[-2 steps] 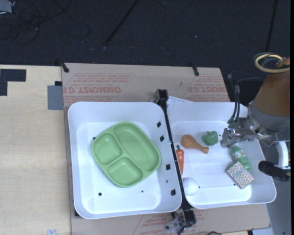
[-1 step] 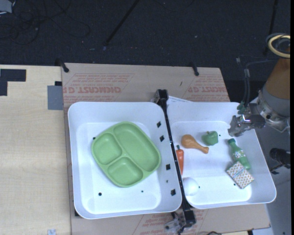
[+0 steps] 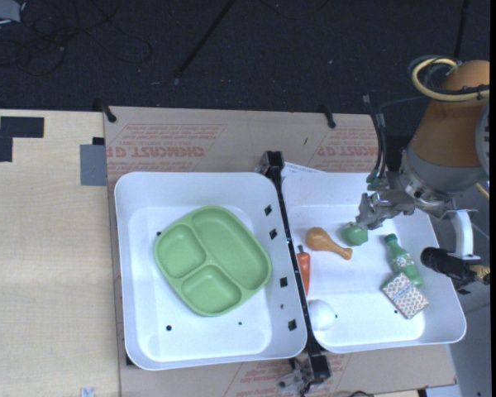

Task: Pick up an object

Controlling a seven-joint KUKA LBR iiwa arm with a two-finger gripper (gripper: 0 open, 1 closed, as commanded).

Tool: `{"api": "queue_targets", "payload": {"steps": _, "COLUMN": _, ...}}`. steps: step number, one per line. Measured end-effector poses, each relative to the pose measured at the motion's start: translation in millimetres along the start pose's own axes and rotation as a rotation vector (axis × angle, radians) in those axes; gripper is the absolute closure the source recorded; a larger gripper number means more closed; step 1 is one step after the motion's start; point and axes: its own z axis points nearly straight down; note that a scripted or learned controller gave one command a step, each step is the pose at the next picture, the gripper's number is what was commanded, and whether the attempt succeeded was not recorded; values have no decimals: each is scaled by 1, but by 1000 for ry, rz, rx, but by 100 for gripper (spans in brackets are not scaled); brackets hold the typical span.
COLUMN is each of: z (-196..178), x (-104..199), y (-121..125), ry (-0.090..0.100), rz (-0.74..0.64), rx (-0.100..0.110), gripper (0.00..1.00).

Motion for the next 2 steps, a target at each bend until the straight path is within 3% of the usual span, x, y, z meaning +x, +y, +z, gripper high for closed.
{"api": "queue_targets", "payload": {"steps": 2, "z": 13, "x": 94, "y": 9, "ry": 0, "rz": 0, "rx": 1, "gripper": 100}}
